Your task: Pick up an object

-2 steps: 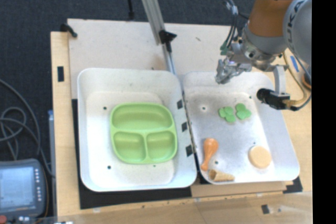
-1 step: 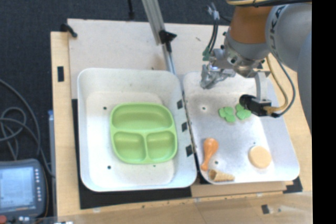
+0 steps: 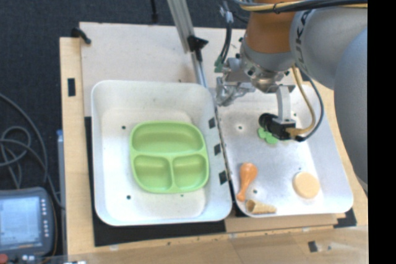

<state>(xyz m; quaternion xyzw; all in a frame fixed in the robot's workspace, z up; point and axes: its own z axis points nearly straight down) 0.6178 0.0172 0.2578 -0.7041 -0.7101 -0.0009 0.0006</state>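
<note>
I see the gripper (image 3: 230, 93) over the 11 o'clock corner of the right bin (image 3: 278, 165); I cannot tell whether it is clenched or released. A small green item (image 3: 268, 136) lies at its 4 o'clock. Farther toward 5 o'clock lie an orange piece (image 3: 247, 175), a cone (image 3: 261, 208) and a tan disc (image 3: 305, 185). At 8 o'clock, a green divided plate (image 3: 168, 156) sits in the left bin (image 3: 111, 151).

Bench (image 3: 73, 195) bears left bin (image 3: 111, 120) beside right bin (image 3: 322, 157).

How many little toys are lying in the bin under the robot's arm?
4: a small green piece mid-bin, an orange spoon-shaped piece near the view-left wall, a tan wedge at the front edge, a round tan disc front right. The grey arm may hide more.
</note>
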